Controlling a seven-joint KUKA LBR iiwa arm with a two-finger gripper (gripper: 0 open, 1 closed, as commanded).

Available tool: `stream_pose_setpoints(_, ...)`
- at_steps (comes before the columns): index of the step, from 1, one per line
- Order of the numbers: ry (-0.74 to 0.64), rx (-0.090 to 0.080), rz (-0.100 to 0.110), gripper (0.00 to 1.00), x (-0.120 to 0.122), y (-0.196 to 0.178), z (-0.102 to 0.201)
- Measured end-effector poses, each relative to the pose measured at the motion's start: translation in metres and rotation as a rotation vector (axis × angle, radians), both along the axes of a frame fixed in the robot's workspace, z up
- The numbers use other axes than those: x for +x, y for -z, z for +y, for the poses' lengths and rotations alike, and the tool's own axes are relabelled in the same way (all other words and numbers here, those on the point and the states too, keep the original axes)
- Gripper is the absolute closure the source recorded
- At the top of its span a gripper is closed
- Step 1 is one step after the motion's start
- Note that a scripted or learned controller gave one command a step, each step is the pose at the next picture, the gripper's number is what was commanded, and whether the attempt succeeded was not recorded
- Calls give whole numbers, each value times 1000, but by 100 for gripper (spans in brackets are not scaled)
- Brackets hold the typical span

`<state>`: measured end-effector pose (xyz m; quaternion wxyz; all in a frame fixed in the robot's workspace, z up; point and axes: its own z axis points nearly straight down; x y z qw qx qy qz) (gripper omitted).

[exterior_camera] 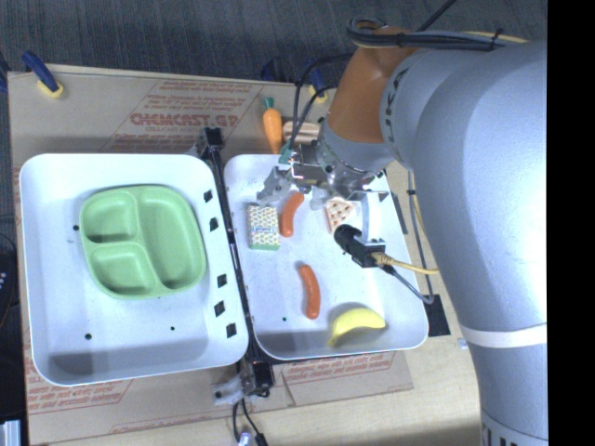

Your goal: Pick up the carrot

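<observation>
The carrot (271,128), orange with a green top, lies lengthwise on the cardboard just beyond the far rim of the right bin (409,328). My gripper (294,180) hangs over that bin's far end, a little to the right of the carrot and nearer the camera. It is not touching the carrot. Directly below the gripper lies an orange-red sausage (289,215). The wrist hides the gripper's tips.
The right bin also holds a yellow-green patterned block (264,227), a pizza-slice toy (340,214), a second sausage (310,291) and a banana (356,324). A green divided plate (141,240) sits in the left bin (46,342). Black clips line the divide between the bins.
</observation>
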<state>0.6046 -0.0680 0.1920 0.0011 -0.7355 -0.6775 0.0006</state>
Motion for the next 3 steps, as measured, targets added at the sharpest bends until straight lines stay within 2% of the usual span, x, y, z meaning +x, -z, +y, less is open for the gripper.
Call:
stream_pose_setpoints(1, 81, -1, 2, 0, 51, 45, -66)
stream_pose_setpoints(2, 196, 0, -5, 0, 55, 95, -103)
stream_pose_setpoints(3, 483, 0, 6, 0, 51, 101, -55)
